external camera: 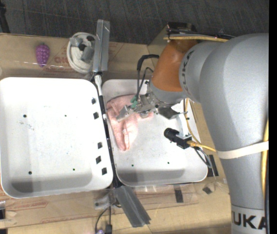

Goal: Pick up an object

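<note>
A pale pink, soft-looking object is lying in the right bin, against its left wall, stretching from the upper left part down toward the middle. The end effector is sitting low over the object's upper end, apparently touching it, though the view is too cluttered to tell how far its fingers are spread or whether they are gripping anything. The grey arm with its orange band is reaching in from the right. The left bin is lying beside it. On the counter beyond the bins, a small purple item is resting near a white coiled thing.
</note>
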`<state>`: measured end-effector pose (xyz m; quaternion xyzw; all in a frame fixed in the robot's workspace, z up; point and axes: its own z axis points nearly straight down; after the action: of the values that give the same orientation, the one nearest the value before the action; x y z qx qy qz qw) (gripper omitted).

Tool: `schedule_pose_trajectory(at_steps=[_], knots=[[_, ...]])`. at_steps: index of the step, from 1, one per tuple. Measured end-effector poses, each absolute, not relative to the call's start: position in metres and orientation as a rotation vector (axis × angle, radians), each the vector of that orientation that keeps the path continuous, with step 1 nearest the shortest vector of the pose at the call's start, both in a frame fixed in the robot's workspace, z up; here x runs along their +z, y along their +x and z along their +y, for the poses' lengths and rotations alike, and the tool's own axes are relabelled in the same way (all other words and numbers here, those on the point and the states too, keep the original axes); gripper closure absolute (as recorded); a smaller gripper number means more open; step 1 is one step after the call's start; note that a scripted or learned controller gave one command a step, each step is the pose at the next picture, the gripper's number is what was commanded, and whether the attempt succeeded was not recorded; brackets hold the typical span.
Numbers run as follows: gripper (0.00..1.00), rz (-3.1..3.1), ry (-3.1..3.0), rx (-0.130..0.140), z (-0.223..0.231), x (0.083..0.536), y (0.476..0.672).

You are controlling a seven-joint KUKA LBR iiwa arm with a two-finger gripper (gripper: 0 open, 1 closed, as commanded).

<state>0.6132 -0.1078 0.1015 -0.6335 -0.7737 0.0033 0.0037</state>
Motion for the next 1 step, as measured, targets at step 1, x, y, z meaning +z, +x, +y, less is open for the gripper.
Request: schedule_pose_trajectory(at_steps=[1], knots=[[1.0, -2.426, -1.977, 0.016, -0.1078, 0.1086, 0.6128]])
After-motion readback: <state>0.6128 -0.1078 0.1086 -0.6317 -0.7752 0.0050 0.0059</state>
